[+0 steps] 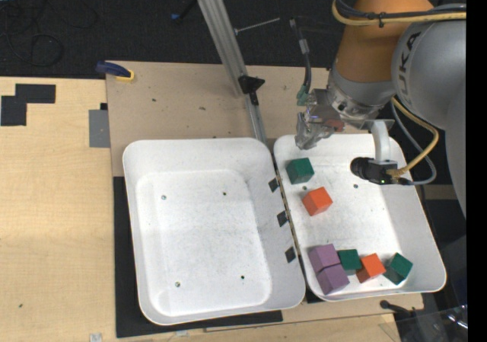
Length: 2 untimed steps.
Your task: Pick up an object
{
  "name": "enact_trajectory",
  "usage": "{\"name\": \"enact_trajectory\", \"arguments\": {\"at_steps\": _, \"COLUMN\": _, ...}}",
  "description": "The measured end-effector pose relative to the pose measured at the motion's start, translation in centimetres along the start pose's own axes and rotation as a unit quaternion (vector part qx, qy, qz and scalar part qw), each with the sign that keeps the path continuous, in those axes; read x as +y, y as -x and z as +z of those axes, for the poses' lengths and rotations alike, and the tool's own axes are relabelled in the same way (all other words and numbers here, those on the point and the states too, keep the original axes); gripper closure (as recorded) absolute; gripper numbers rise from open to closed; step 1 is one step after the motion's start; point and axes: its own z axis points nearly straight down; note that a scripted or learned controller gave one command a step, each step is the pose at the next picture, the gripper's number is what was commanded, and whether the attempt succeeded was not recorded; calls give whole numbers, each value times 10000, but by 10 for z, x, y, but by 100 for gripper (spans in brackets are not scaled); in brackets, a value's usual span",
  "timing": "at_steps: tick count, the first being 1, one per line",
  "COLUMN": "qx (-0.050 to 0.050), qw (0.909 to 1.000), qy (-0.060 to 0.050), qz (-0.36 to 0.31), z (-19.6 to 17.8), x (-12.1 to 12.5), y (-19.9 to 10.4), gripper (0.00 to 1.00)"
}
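Note:
My gripper (pixel 307 137) hangs over the far left corner of the right bin (pixel 415 215), just behind a green cube (pixel 300 170). Nothing shows between its fingers. An orange cube (pixel 316 200) lies a little nearer, close to the bin's left wall. Along the near edge sit a purple block (pixel 328 267), a small green cube (pixel 350 260), a second orange cube (pixel 371 266) and another green cube (pixel 398 267).
The left bin (pixel 152 203) lies beside the right one, with black clips (pixel 282 218) along the shared edge. A slanted aluminium bar (pixel 224 36) rises behind the bins. The arm's grey and orange body (pixel 396 36) fills the upper right.

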Motion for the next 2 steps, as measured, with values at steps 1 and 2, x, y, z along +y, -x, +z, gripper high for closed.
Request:
{"name": "enact_trajectory", "arguments": {"at_steps": 1, "qx": -5, "qw": 10000, "qy": 14, "qz": 7, "z": 4, "x": 16, "y": -48, "gripper": 100}}
{"name": "enact_trajectory", "arguments": {"at_steps": 2, "qx": -8, "qw": 10000, "qy": 15, "qz": 8, "z": 8, "x": 26, "y": -91, "gripper": 100}}
